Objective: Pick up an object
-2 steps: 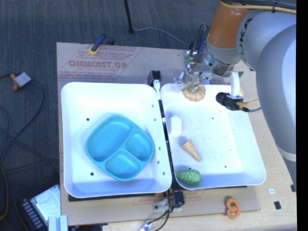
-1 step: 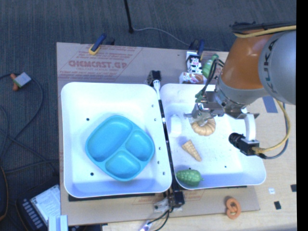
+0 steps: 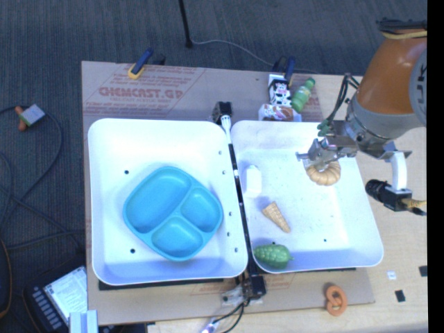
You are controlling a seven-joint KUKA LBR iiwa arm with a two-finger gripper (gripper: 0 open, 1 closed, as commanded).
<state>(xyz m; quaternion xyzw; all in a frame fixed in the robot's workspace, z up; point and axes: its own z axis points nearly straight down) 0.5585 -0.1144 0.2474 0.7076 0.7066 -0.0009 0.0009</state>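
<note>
The tan round object (image 3: 324, 174) — a small pumpkin- or bun-shaped piece — sits in the upper right part of the right bin (image 3: 361, 255), and the gripper (image 3: 323, 157) is directly over it, low enough that the metal of the hand overlaps its top edge. From this slanted view I cannot tell whether the gripper is parted or closed, nor whether it is touching the piece or just above it, so no hold can be claimed.

To do this step well, my judgement is that the approach should finish straight down, centred on the widest part of the round body, so both sides meet it evenly. A rounded, ribbed shape like this tends to squirt sideways if pinched off-centre or too high on its crown — going deeper before closing would give a surer hold. The bin floor around it looks bare, so there is room to descend without nudging neighbours: the cone-shaped piece (image 3: 276, 216) lies well apart toward the bin's middle, the small white item (image 3: 252, 181) rests near the dividing wall, and the green bumpy object (image 3: 272, 255) is down at the front rim.

The blue divided plate (image 3: 173, 214) occupies the left bin (image 3: 104, 186) and plays no part here. A slow vertical lift afterwards would show at once whether the piece comes along.
</note>
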